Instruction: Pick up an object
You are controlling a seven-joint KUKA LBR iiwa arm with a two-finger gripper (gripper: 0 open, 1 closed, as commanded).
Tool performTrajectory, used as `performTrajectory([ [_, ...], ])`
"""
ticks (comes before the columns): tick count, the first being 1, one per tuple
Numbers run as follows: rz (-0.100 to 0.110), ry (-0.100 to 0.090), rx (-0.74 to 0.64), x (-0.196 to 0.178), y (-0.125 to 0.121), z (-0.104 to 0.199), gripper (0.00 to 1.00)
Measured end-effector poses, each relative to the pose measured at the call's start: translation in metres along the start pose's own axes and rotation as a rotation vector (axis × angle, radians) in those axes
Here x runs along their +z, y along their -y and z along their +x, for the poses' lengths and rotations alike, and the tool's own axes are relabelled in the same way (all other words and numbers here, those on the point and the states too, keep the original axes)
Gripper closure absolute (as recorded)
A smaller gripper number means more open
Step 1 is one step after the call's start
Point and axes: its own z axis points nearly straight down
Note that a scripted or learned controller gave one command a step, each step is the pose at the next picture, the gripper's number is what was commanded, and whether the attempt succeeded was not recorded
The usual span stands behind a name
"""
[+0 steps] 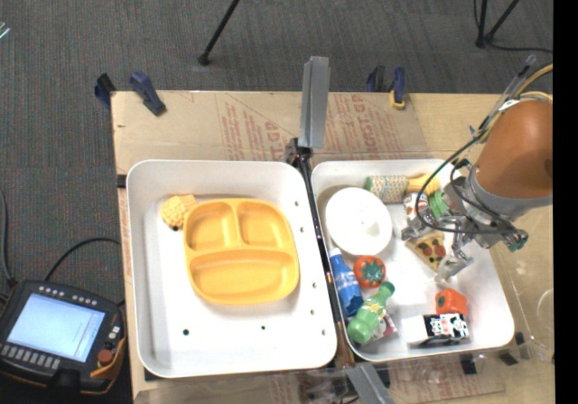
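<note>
**Arm over the right bin, choosing a grasp**

The tabletop (226, 117) carries two bins. In the right bin (502, 316), the arm's gripper (449, 253) hangs over a pizza-slice toy (430, 249); whether the jaws are apart cannot be told. A good pick descends vertically onto this toy, clear of the neighbouring white plate (358, 220) and tomato (368, 271).

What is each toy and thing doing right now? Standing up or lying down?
yellow tray: flat in the left bin, right way up.
white plate: flat in the right bin.
blue bottle: lying down.
green bottle: lying down.
tomato: beside the green bottle.
gripper: low over the right bin.
</note>
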Motion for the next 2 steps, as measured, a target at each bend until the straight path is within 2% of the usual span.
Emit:
performTrajectory([
  [1, 0.0, -0.001, -0.049, 0.0, -0.124, -0.044, 0.0],
  [2, 0.0, 0.0, 0.021, 0.0, -0.125, 0.005, 0.0],
])
